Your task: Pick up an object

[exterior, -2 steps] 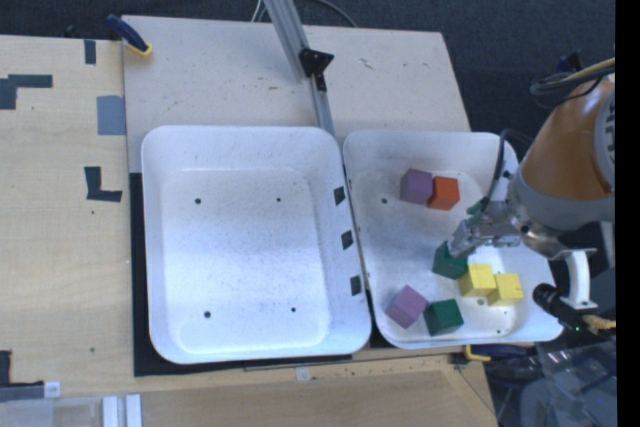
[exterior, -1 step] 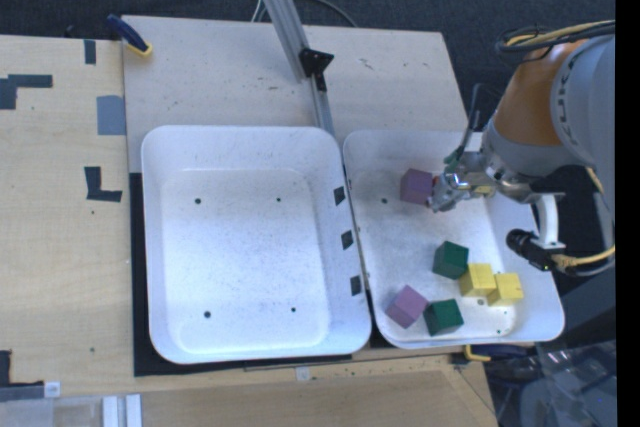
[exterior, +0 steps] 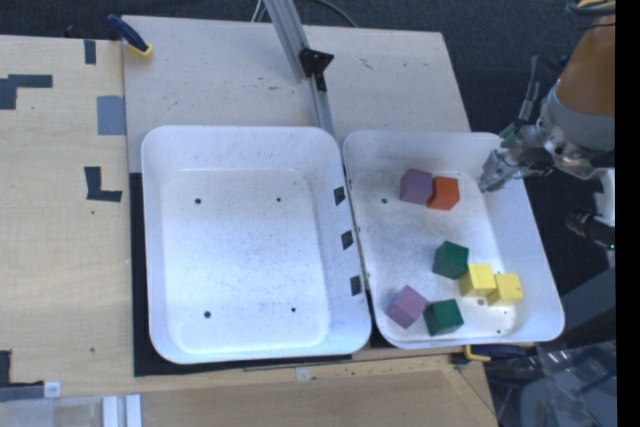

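We are looking down on the bench (exterior: 230,80), where the arm (exterior: 585,100) is reaching in from the right and is partly cut off by the frame edge. The tool (exterior: 494,173) is hanging over the upper right rim of the right bin (exterior: 530,245). It is small, dark and blurred here, so we cannot tell how it is set, and we are seeing nothing gripped in it.

Just to the left of the tool, an orange block (exterior: 444,192) is lying inside the bin, touching a purple block (exterior: 416,185) on its far side from the tool. Below the tool and a little left, a green block (exterior: 451,259) is sitting near the middle of the bin. Further below, two yellow blocks (exterior: 492,283) are lying together near the bin's lower right rim; where one ends and the other starts is hard to make out. Left of those, a second green block (exterior: 443,316) and a second purple block (exterior: 407,305) are sitting side by side, nearly touching, near the bottom rim.

Well left of the tool, the left bin (exterior: 160,215) is lying beside the right one. A slanted metal rail (exterior: 280,0) is crossing the bench above the bins, its top cut off by the frame.
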`<state>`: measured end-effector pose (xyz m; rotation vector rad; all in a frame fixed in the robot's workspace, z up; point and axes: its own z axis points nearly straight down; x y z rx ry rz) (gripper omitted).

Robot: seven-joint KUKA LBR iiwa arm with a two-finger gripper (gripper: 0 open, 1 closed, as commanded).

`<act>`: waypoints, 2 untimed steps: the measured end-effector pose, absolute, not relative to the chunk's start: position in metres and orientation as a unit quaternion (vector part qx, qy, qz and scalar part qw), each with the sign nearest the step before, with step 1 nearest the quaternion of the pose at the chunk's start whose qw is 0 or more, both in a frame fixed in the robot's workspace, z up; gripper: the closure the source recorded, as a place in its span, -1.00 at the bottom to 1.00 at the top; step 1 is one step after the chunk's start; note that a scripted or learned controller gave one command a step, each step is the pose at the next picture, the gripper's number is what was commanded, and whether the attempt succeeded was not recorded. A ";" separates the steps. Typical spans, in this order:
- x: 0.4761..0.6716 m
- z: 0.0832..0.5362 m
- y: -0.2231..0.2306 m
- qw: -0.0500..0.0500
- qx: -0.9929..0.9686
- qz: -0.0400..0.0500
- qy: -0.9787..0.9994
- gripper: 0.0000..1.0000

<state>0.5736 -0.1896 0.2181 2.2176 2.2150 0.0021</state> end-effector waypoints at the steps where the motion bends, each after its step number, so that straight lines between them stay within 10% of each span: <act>1: 0.558 0.149 -0.185 -0.003 0.707 -0.002 0.707 1.00; 2: 0.568 0.121 -0.192 -0.001 0.707 -0.002 0.707 1.00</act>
